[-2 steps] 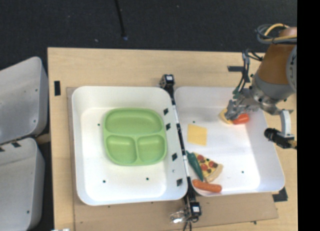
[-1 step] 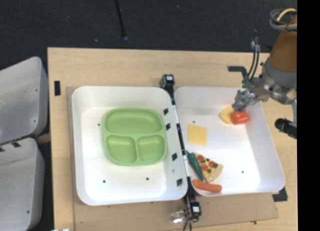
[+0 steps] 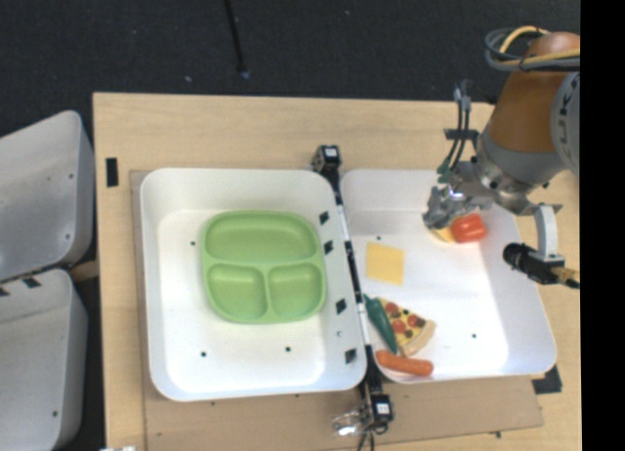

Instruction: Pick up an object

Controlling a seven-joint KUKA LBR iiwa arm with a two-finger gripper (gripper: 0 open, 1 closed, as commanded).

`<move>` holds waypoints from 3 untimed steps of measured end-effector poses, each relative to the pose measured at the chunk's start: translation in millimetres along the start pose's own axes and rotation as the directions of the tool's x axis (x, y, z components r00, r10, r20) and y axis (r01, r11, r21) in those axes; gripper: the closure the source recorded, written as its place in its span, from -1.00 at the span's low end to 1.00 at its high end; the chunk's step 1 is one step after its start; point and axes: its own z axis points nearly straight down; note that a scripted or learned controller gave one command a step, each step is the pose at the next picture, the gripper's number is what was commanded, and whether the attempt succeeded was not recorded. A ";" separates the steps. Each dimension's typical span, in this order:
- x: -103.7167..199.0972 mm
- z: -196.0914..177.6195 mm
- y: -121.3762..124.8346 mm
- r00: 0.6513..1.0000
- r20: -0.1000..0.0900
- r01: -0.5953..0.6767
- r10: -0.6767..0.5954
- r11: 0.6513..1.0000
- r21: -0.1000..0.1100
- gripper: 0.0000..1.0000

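End effector is low over the far part of the right bin, directly beside a red and yellow toy; finger opening and any grasp cannot be told. Yellow cheese slice, pizza slice and sausage lie nearer the divider, apart from it. Left bin carries a green divided plate.

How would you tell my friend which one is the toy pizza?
Look in the right white bin, near its front left corner beside the divider. The pizza slice lies there between a green-handled tool and a hot dog. It is the only triangle, tan with red dots.
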 end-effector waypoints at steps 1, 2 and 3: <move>60.0 -9.9 -3.7 1.000 -0.003 0.003 -0.003 1.000 -0.002 1.00; 104.9 -6.7 -19.0 1.000 -0.001 0.001 -0.001 1.000 0.000 1.00; 150.6 -6.9 -24.3 1.000 -0.002 0.002 -0.002 1.000 0.001 1.00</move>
